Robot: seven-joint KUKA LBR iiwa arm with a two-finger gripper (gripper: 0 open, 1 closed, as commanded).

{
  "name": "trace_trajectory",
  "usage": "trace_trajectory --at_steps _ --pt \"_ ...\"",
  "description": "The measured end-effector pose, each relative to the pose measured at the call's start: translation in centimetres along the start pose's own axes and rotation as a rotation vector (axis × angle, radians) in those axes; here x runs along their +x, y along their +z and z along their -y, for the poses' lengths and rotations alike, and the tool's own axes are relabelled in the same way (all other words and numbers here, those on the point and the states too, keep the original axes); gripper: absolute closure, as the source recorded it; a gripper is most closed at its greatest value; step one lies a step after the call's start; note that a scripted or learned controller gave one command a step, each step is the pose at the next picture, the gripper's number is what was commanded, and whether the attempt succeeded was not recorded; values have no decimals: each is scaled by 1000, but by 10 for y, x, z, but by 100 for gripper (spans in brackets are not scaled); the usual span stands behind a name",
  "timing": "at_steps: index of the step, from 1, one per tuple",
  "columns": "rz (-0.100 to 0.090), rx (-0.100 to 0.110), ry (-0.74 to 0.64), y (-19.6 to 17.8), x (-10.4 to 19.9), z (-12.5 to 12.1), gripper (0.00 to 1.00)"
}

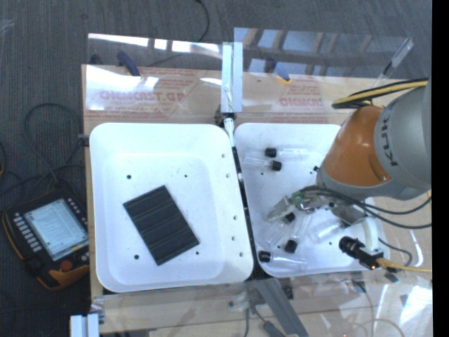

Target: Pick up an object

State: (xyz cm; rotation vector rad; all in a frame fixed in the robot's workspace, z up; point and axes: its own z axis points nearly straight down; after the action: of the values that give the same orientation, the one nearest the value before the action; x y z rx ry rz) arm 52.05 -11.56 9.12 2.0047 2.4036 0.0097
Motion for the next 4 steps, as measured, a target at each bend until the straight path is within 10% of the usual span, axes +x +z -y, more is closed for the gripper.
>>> trace_trajectory --at_steps 1,2,3,4 --pt "0 -7 -1 -10 0 -3 100" --pt "-3 11 -81 -95 12 -129 100" --pt "-3 12 -80 -95 12 -129 0" --pt "-5 12 -52 0 -38 -105 0"
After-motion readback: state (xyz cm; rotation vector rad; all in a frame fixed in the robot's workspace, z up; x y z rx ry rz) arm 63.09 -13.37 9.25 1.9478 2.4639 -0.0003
